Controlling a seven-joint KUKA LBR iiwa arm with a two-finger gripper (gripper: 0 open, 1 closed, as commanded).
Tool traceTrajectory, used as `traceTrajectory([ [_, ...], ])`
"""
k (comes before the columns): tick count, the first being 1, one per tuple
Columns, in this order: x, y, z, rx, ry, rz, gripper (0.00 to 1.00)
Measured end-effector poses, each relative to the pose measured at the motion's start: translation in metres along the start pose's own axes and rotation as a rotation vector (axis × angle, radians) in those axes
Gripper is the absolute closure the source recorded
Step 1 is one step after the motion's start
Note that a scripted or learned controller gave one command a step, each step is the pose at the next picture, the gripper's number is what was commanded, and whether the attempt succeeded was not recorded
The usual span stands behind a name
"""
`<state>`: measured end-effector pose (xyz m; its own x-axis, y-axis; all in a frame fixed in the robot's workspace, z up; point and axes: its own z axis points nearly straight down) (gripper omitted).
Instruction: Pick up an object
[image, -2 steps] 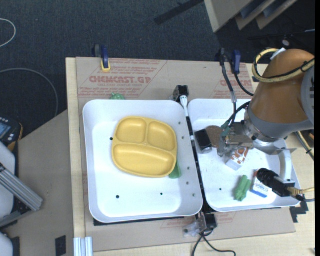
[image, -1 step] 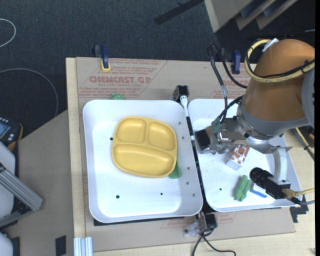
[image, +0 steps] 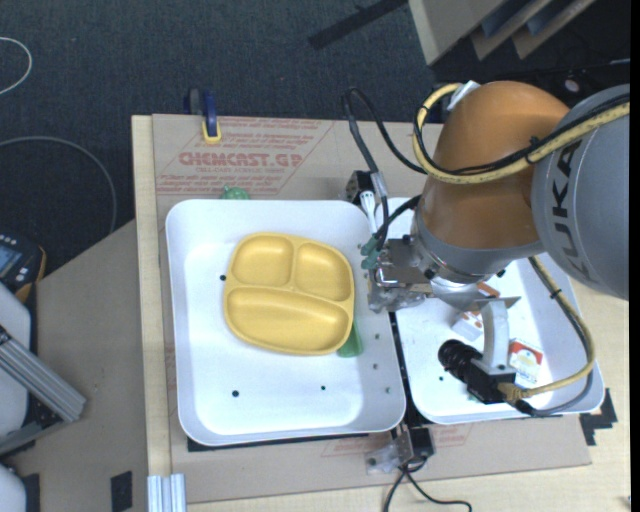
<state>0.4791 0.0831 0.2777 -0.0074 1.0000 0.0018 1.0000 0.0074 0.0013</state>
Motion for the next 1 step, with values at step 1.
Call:
traceTrajectory([
  [1,-0.0445,0.0128,-0.1154,-0.015,-0.002,0.011,1.0],
])
